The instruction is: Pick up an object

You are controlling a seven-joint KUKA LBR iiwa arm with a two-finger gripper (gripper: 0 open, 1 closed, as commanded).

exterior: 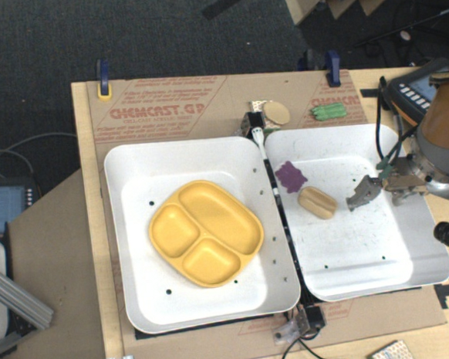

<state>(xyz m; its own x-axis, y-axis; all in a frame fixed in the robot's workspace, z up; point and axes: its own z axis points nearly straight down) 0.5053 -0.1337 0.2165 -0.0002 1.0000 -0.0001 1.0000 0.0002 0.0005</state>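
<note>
Gripper (362, 192), jaws slightly apart and holding nothing, hovers at three o'clock of tan bread-shaped toy (318, 202); likely light, graspable across its narrow middle.

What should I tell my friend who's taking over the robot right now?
Gripper: over the right bin, holding nothing.
Things: tan bread-like piece and purple piece lie in the right bin, just left of the gripper. Yellow divided plate sits in the left bin. A green thing rests on the bench.
Done: nothing picked yet.
Left: grab one object, probably the tan piece.
</note>
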